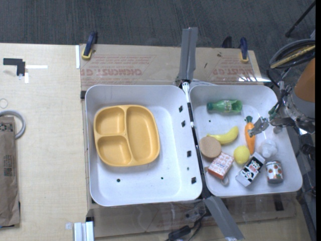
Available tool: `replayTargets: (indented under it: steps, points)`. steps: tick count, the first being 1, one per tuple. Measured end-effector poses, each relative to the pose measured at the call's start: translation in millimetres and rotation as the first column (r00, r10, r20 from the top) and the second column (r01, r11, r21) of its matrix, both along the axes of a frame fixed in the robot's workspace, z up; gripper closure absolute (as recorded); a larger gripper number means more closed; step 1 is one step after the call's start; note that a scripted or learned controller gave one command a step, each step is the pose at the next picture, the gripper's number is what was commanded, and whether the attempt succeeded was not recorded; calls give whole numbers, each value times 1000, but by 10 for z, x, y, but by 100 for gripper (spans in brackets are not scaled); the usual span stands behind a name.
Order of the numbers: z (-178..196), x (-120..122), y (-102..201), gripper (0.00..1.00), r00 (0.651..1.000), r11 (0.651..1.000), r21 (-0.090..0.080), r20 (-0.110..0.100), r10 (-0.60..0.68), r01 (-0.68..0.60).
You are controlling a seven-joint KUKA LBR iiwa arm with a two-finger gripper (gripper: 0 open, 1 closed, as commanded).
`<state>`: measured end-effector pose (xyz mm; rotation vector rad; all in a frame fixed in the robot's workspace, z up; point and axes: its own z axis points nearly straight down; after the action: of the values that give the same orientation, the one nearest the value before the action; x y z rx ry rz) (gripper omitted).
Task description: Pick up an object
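I see the hand (261,126) at the right of the frame, over the right bin (293,177), beside the carrot (250,136); I cannot tell how its grip stands; the carrot is orange with a green top, lying upright between a banana (225,135) and a lemon (242,155).

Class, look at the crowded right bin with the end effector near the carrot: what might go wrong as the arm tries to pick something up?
1. The end effector sits right beside the carrot, which lies close to the banana and lemon; closing there may nudge a neighbour or catch two items.
2. The carrot looks narrow and tapered, so it may slip out.
3. The small can and milk carton lie near the right bin's edge; a sweep might knock them.
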<state>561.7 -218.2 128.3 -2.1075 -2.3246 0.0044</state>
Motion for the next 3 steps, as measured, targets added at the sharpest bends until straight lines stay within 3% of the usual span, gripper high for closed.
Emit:
replayTargets:
  steps: [1, 2, 3]
  points:
    - [-394, 253, 76, 0, 999, 999, 5, 3, 50, -50]
    - [-77, 252, 16, 0, 987, 987, 5, 2, -160, 159]
    - [-397, 269, 115, 0, 997, 997, 2, 0, -72, 72]
